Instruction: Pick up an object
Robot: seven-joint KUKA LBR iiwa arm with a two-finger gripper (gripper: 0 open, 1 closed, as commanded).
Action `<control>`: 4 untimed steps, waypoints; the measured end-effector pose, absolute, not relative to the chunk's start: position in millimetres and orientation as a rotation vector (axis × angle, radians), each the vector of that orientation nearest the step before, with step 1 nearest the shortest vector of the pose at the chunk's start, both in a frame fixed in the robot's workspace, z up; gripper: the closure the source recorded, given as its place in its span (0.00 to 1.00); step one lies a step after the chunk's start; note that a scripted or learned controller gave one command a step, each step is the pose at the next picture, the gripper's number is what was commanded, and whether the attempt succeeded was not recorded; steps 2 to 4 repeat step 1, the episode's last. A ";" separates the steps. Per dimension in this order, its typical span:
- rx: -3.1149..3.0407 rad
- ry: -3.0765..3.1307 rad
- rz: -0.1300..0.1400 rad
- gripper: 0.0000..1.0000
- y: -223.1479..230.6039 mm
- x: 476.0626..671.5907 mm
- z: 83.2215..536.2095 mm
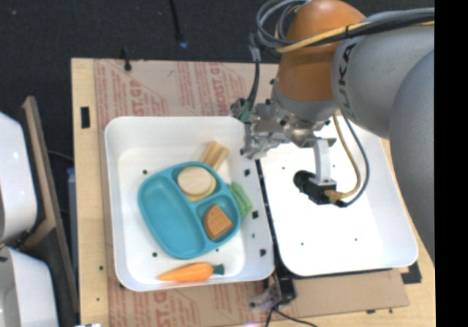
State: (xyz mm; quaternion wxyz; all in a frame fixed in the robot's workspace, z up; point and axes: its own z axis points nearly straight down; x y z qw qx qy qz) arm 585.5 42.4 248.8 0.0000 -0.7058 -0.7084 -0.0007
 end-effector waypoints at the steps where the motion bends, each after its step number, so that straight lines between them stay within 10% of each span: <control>1: -2.218 -2.225 -0.001 1.00 86.6 564.0 243.6; 4: -2.218 -2.225 -0.001 1.00 86.6 564.0 243.6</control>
